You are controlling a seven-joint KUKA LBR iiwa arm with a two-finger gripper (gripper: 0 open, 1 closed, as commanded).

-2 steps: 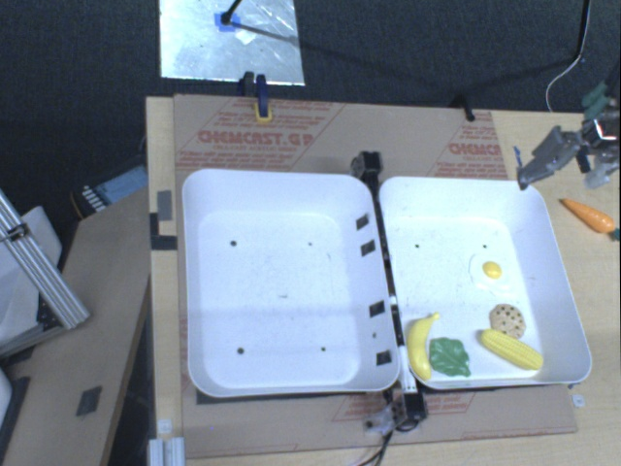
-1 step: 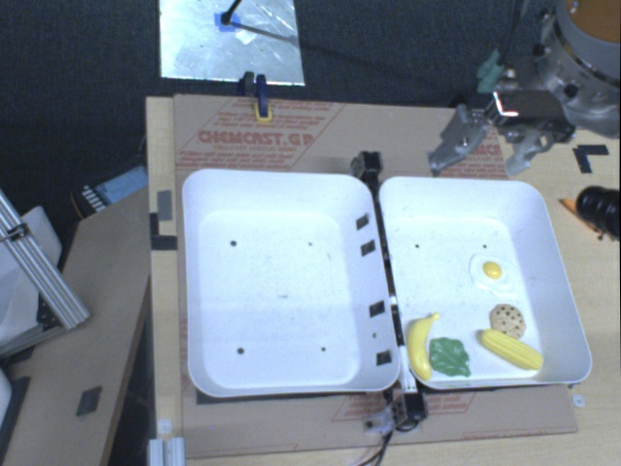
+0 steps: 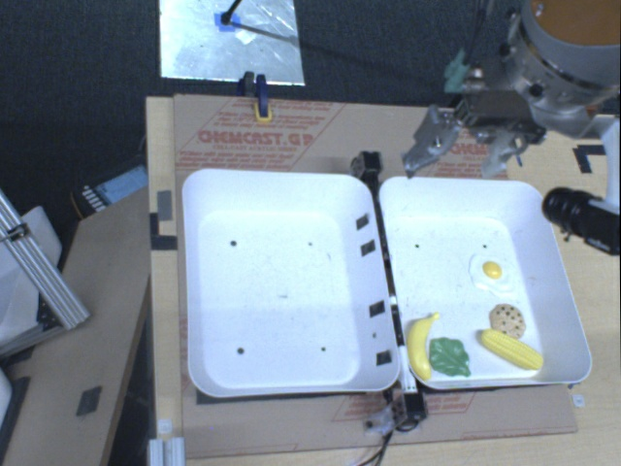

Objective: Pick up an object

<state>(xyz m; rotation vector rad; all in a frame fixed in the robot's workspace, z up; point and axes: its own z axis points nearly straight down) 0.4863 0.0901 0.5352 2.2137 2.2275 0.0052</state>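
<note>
you are looking down at a slant on a desk (image 3: 160, 289) topped with a brown cardboard sheet (image 3: 291, 129) printed in red letters, with dark carpet beyond it and a shiny square metal plate (image 3: 231, 27) lying on that carpet at the top. two shallow white bins sit side by side on the cardboard, touching along a row of black clips down the middle. the left bin (image 3: 281, 280) shows you only its bare white floor with a few small dark dots. the right bin (image 3: 466, 250) holds everything you could pick: a fried egg (image 3: 491, 272) near its right wall, a round cookie (image 3: 506, 319) just below the egg, a yellow corn cob (image 3: 511, 349) lying at a slant just under the cookie, a banana (image 3: 420, 346) curving along the left wall near the front corner, and a green leafy piece (image 3: 449, 356) touching the banana's right side. the arm comes in from the upper right, its orange band at the top corner, and your hand (image 3: 456, 153) hangs over the far rim of the right bin, well apart from the food items at the front. its two fingers are spread, one pointing down toward the left at the bin's back edge and the other to its right, with nothing between them. a blue and yellow clamp (image 3: 257, 95) grips the cardboard's far edge.
</note>
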